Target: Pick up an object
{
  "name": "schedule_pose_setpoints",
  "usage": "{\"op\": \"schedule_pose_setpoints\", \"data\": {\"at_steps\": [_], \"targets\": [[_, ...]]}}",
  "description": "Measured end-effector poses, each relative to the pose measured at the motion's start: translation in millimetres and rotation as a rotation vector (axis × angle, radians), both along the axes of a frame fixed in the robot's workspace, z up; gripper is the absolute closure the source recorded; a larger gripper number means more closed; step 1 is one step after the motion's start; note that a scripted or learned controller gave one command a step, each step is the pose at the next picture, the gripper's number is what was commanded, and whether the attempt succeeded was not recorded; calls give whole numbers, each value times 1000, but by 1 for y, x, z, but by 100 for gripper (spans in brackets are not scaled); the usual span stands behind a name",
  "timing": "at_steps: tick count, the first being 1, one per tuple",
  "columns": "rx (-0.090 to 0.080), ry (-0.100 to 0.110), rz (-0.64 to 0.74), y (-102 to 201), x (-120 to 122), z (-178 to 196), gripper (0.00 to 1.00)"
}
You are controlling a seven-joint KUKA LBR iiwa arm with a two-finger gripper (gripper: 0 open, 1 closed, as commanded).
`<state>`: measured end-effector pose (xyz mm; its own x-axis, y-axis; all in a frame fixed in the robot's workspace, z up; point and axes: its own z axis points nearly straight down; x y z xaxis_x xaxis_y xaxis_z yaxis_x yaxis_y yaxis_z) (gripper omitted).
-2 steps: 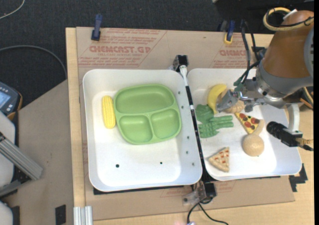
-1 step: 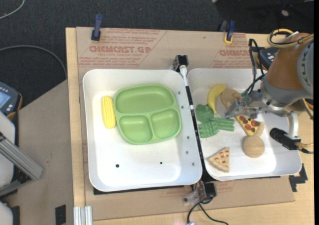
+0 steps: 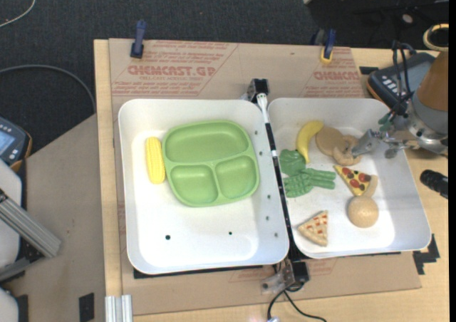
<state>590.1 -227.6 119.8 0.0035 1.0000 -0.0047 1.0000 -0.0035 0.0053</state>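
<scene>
While the gripper (image 3: pixel 354 148) sits low in the upper part of the right bin (image 3: pixel 406 192), we read the scene as follows.

Likely target: the tan round cookie-like piece (image 3: pixel 329 141), in the upper middle of the right bin, just beside the banana (image 3: pixel 308 140) and touching or nearly touching the fingertips.
Handling, as we judge it: it looks like a light, stiff toy disc; flat and low, so it may slide rather than lift. We would pinch it across its edges.
Gripper state: the fingers appear slightly parted at the disc's right edge; we see nothing held between them.
Other pickable things: a pizza slice (image 3: pixel 355 180) right of centre in the bin, a second pizza slice (image 3: pixel 314 229) at its lower left, a tan ball (image 3: pixel 363 211) lower right, which we expect to roll under a poor pinch, and green leafy pieces (image 3: pixel 301 172) along the bin's left wall.
Arm: grey wrist (image 3: pixel 427 125) entering from the right edge of the frame.
Left bin (image 3: pixel 142 235): holds a green divided tray (image 3: pixel 211 163) with a yellow corn cob (image 3: pixel 154 159) just to its left.
Writing: the brown board (image 3: pixel 214 60) under the bins carries red print, "CHEMCAST GP" as far as we can read it, repeated at upper right but too faint there to confirm.
Clamps: a blue one (image 3: pixel 138 37) and a yellow-blue one (image 3: pixel 328 45) on the board's top edge.
</scene>
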Motion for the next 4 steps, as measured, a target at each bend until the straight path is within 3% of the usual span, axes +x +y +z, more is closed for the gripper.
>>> {"op": "schedule_pose_setpoints", "data": {"at_steps": [1, 2, 3, 4], "targets": [[4, 3, 0, 10, -80, 103, 0], [2, 1, 6, 4, -19, 8, 0], [7, 9, 2, 4, -72, 69, 0], [10, 4, 5, 6, -26, -38, 0]]}}
